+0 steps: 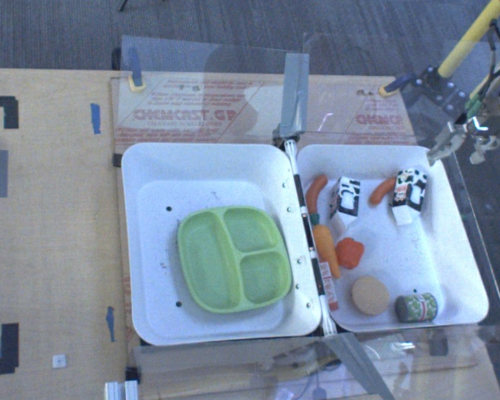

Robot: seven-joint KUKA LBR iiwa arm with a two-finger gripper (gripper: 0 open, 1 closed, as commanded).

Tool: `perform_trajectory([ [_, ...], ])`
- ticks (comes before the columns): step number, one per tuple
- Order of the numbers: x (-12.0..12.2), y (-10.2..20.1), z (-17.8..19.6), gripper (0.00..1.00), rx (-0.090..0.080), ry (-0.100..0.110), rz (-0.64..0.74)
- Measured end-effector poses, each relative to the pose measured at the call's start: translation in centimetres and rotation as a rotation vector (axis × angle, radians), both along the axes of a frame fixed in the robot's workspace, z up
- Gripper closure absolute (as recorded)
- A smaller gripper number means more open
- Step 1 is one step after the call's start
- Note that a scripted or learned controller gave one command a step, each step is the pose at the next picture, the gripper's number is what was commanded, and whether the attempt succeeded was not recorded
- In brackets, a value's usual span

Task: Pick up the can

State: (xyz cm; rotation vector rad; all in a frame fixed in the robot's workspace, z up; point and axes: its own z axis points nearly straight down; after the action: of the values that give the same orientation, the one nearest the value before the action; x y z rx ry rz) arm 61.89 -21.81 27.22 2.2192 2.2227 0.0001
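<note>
step: approach, nothing lifted | can (416,307) lying on its side at 5 o'clock in right bin (462,223), just beside round tan disc (370,295) | pincer (462,140) at 1 o'clock off the rim, grip state unclear | next: travel toward 6 o'clock, descend over can

The wooden worktop (50,248) carries two white bins side by side, touching: the left bin (142,182) and the right bin (462,248). Blue tape (95,117) and black marks (7,111) lie on its left part.

cam: single, fixed overhead | tilt: slanted down | covers: both white bins (142,248), bench (42,248)
</note>
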Motion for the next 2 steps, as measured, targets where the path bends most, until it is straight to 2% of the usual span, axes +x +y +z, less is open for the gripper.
perform_trajectory([
  [1,-3.8,0.1,-15.0,0.00,0.004,-0.006,0.115],
  [2,2.8,0.4,-16.5,0.00,0.001,-0.025,0.075],
])
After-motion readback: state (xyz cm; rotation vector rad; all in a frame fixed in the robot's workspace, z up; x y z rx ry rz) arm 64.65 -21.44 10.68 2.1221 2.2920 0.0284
